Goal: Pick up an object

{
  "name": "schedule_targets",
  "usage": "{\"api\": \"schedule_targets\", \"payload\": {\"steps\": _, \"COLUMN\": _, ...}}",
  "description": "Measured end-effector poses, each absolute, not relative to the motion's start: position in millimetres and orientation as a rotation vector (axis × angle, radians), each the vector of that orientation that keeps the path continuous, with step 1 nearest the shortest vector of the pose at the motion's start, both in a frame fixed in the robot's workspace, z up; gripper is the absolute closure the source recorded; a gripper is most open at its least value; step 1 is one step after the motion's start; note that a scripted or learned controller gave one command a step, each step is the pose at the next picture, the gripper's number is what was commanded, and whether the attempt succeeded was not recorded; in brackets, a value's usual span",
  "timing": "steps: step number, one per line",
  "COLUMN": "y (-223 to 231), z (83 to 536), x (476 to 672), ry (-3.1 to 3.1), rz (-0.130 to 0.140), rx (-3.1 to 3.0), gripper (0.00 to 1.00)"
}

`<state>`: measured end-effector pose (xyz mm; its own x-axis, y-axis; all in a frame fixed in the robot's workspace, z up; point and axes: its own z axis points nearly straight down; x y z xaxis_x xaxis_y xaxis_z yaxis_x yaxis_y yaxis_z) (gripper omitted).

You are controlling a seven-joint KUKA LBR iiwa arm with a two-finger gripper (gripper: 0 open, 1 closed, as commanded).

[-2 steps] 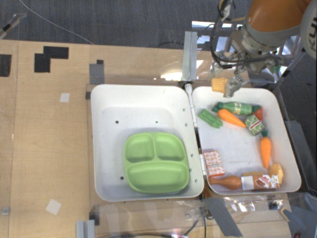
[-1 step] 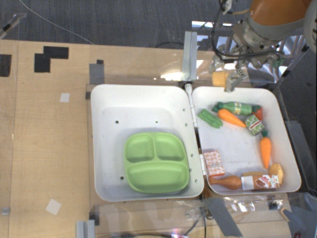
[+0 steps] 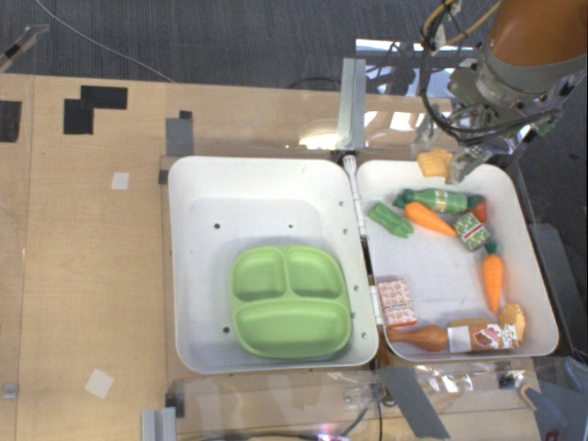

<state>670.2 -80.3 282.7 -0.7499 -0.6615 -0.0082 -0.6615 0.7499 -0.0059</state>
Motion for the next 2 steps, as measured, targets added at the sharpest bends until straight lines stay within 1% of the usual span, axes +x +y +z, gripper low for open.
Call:
{"api": "schedule_targets", "payload": {"steps": 1, "y": -84, "z": 245, "x": 576.4, "ry": 2.912, "rz": -0.002, "rx": -1.16, "gripper": 1.0}}
{"api": "schedule_targets", "payload": {"steps": 2, "y": -34, "z": 261, "x": 637.4, "ry": 2.928, "rz": -0.001, "rx": -1.102, "gripper": 1.0}}
